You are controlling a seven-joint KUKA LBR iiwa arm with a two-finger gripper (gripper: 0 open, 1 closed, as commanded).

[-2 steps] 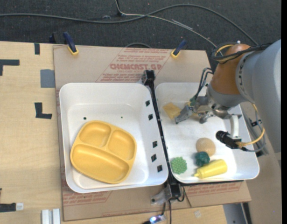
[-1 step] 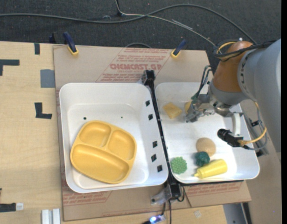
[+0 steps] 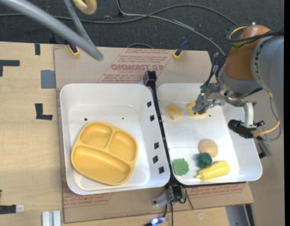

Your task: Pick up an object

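Note:
My gripper (image 3: 199, 108) reaches down into the back of the right bin (image 3: 239, 173), right over a small yellow piece (image 3: 194, 111) that its tip partly hides. Whether that piece sits between the fingers cannot be seen. A pale yellow wedge (image 3: 173, 111) lies just left of it. Nearer the front of the same bin lie a tan ball (image 3: 208, 147), a dark teal lump (image 3: 203, 160), a green bumpy ball (image 3: 180, 166) and a yellow bottle-shaped toy (image 3: 213, 170).
The left bin (image 3: 74, 98) holds a yellow divided plate (image 3: 104, 152). A black divider (image 3: 156, 121) runs between the bins. The arm's orange band (image 3: 244, 51) and cables hang over the right bin's back right corner.

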